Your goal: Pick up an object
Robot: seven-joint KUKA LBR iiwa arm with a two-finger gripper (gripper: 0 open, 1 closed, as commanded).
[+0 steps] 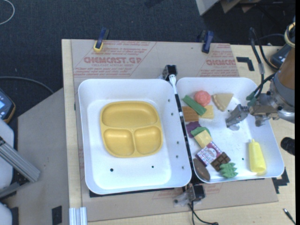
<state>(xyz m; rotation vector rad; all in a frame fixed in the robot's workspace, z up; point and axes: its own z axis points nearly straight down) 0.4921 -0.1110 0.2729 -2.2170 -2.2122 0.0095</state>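
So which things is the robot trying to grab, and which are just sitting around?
For the job: gripper; right bin toys: yellow bottle, pink ball, green broccoli, tan wedge.

Just lying about: yellow divided plate, left bin, blue clamps.

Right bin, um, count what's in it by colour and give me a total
Green: 2, a bar and a leafy piece
Yellow: 2, a bottle and a block
Brown: 2
Pink-red: 1
Tan: 1
Orange: 1
Purple: 1
Maroon and white: 1
Total: 11

place: likely robotics lab | cues: clamped board (pixel 140 55), cables (pixel 255 50), bins (pixel 89 125)
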